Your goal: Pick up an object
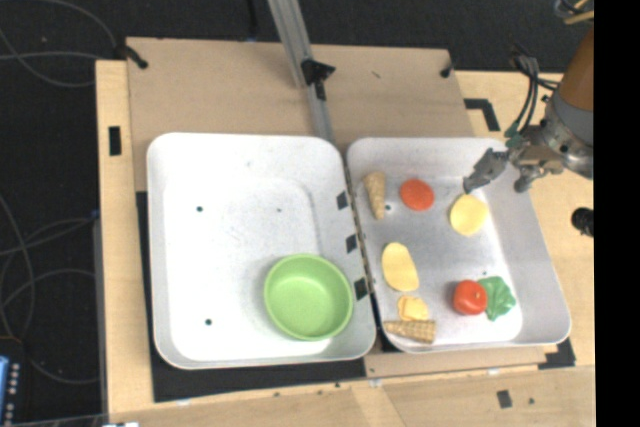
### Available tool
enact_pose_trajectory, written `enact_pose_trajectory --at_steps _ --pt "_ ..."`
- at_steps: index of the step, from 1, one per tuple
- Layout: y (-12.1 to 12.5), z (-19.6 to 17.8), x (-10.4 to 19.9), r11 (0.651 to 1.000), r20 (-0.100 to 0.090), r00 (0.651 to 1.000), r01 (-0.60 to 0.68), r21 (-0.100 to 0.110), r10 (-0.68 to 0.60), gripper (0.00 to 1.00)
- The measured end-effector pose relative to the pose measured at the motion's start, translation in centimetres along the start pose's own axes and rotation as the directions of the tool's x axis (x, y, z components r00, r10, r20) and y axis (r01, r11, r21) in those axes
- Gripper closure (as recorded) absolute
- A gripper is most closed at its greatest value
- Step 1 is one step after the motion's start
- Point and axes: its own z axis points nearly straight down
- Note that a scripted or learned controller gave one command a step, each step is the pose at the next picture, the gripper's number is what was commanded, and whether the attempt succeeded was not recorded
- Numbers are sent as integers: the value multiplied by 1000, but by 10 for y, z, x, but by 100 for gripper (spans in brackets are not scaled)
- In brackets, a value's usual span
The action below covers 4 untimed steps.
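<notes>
So right now the arm is at the approach stage: the hand (497,173) hangs over the upper right part of the right bin (545,310), coming in from 3 o'clock, with its two fingers spread apart and nothing between them. Nothing is picked up yet. Closest candidate is the pale yellow round piece (468,215), sitting just beside the fingertips at about 7 o'clock from them, and I can't really tell if the hand is already low enough to touch it or is well above it. Other stuff in that bin: an orange-red round thing (417,195) over at 9 o'clock from the yellow one, a tan cone-ish piece (375,194) near the bin's left wall, a yellow oval (400,267) in the middle, a red tomato-looking thing with green leaves (478,297) toward 5 o'clock, and some waffle-like bits (413,320) at the bottom edge. The left bin (200,185) on the desk has a green bowl (308,296) in it. My guess for the next move: shift a touch toward 7 o'clock so the yellow piece sits between the fingers, drop down, then squeeze. It looks rounded and smooth, so an off-centre grip could just pop it sideways.
</notes>
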Motion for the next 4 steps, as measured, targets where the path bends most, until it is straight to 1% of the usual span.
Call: enact_pose_trajectory --at_steps 1,2,3,4 --pt "0 0 0 1000 1 1000 1 0 -1 0" --pt "1 62 3 1000 2 1000 -1 6 1 0" --pt "1 105 6 1000 3 1000 -2 5 2 0" --pt "1 122 3 1000 4 1000 -4 2 4 0"
